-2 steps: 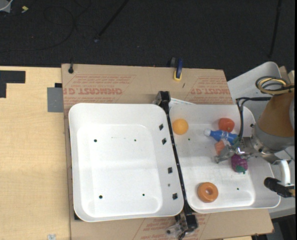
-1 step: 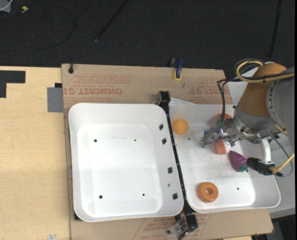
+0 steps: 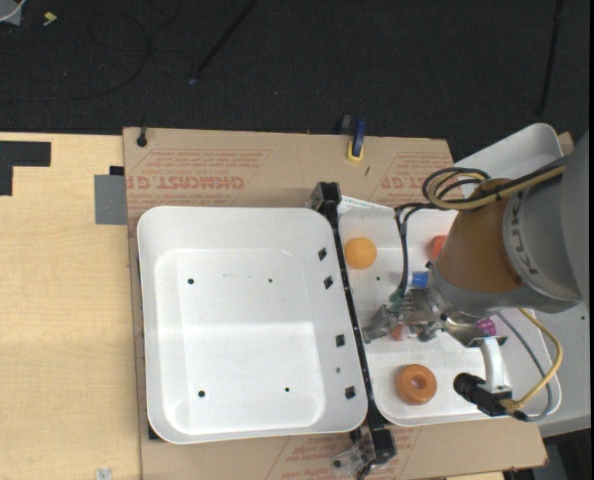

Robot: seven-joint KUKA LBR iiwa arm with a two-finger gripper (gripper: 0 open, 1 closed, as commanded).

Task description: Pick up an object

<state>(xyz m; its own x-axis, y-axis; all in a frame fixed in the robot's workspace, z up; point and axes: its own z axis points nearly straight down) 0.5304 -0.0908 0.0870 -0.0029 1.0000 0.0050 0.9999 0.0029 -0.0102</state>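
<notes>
I see the arm (image 3: pixel 497 248) reaching into the right bin (image 3: pixel 382 388), with the gripper (image 3: pixel 407 320) low over the bin floor. I cannot tell the state of the jaws; cables and wrist hardware clutter them. An orange ball (image 3: pixel 360 253) lies above and left of the jaws, apart from them. A brown ring-shaped object (image 3: pixel 416 383) lies just below them. The left bin (image 3: pixel 157 268) sits left of the jaws.

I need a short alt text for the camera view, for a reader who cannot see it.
A grey and orange robot arm reaches down into the right white bin, which holds an orange ball and a brown ring. The left white bin sits beside it.
</notes>
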